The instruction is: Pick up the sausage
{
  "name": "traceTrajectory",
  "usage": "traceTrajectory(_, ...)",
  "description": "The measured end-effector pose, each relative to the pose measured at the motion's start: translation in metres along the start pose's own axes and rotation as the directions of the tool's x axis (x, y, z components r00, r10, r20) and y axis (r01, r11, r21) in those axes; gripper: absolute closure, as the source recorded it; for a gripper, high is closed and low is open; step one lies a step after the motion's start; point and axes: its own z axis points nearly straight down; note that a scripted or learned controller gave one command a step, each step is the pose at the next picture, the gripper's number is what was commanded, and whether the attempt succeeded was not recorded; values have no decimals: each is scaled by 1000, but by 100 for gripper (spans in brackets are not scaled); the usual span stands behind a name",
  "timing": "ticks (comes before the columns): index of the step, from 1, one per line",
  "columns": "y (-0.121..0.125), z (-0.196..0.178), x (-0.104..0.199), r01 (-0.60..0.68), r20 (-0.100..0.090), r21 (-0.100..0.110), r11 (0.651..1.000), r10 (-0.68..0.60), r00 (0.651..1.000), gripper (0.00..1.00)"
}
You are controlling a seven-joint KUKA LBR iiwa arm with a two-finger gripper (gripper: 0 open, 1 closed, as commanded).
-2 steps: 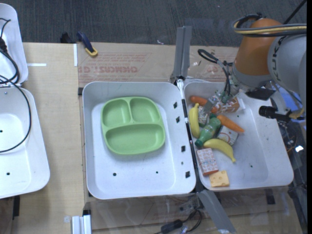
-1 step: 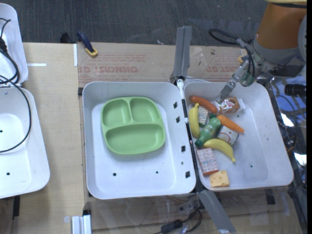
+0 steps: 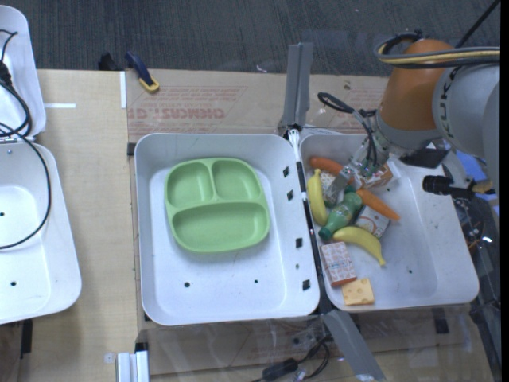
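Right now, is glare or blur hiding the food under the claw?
Camera view: even light, no glare on the right bin; claw soft and cluttered, so the items beneath blur together; bananas and green tray stay sharp.

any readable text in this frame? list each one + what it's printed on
Red mirrored print on the brown cardboard sheet behind the bins: too faint and reversed to read reliably.
Print on the small red-and-white box in the right white bin: too small to read.
Label on the green bottle: blurred, unreadable.
Nothing else legible.
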Motion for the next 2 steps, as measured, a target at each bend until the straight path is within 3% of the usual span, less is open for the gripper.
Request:
traceTrajectory(1, 0, -10, -1, -3, -1, -2, 1000, 3, 1000, 100)
traceTrajectory(2, 35, -161, 31, 70, -6, 3, 998, -70, 998, 100)
